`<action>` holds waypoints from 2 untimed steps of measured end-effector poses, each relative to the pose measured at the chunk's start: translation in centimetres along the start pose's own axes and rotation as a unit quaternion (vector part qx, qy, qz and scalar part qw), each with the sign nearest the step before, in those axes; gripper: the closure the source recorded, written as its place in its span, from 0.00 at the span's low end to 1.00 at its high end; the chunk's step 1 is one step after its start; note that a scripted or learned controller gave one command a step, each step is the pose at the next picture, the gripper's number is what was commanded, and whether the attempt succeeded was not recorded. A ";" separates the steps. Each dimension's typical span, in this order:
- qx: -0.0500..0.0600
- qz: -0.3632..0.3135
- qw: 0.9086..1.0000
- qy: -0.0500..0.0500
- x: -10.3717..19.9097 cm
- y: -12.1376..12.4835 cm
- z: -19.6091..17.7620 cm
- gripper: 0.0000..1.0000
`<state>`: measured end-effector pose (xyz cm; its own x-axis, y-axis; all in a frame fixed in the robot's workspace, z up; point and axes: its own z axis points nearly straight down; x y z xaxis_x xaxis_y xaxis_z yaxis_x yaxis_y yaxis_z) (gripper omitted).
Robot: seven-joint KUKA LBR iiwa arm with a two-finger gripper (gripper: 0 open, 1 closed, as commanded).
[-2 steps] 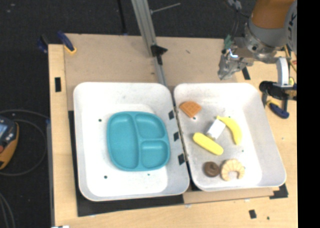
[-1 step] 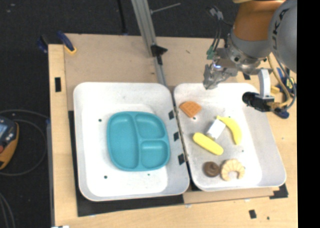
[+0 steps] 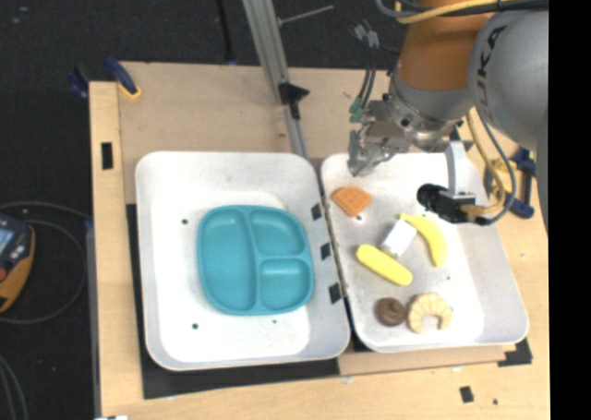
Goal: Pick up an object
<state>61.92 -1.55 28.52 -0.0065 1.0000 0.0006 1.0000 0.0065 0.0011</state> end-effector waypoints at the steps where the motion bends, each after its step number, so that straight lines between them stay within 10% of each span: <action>1: 0.001 0.001 1.000 0.000 3.7 -1.9 1.4 1.00; 2: 0.001 -0.001 1.000 0.001 8.8 -4.8 1.3 1.00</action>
